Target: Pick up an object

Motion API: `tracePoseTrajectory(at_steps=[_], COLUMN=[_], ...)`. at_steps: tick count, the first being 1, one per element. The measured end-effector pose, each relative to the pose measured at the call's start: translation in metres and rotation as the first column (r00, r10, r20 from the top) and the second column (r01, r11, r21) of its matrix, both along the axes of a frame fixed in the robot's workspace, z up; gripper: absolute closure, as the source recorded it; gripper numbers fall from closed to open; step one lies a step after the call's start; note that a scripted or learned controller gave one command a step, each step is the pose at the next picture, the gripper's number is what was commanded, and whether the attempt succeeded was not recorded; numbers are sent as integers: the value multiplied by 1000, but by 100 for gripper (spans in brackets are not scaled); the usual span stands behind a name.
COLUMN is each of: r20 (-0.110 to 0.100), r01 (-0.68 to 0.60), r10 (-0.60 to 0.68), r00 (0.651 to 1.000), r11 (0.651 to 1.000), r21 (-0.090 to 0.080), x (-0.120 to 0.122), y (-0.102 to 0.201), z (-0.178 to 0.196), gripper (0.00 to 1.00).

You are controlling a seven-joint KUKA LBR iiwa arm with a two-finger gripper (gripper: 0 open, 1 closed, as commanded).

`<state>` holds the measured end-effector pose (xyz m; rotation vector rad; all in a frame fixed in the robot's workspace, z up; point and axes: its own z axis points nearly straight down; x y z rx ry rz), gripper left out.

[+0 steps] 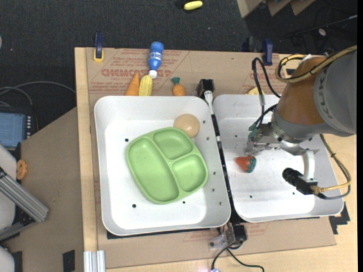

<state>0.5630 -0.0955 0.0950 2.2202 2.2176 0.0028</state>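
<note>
So I've got the arm (317, 95) reaching in over the right bin (272, 200), and the gripper (255, 142) is hanging low in the left-middle part of that bin. The obvious target is the little red strawberry-looking toy (245, 163) with a green top, sitting on the bin floor just below and a hair left of the gripper in my view. From this angle I honestly can't tell whether the fingers are apart or together, the wrist body blocks too much of them. Nothing looks to be between them either; the toy sits on the white floor, apart from the gripper as far as I can see. I'd call this the approach step, lining up before the grab. Next move needs a small shift toward the toy and a straight drop so it lands between the fingers, not under one. It's small and rounded, so I'd guess it can squirt away if hit off-centre. The left bin (113, 169) has a green divided plate (166, 164) and a tan ball (187, 124) touching its far edge.
</note>
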Motion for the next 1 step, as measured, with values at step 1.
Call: tracePoseTrajectory(at_steps=[1], r20=[17], r01=[-4], r10=[4], r00=[1000], r11=[1000], r21=[-4], x=[58], y=[-11], z=[151], gripper=[100])
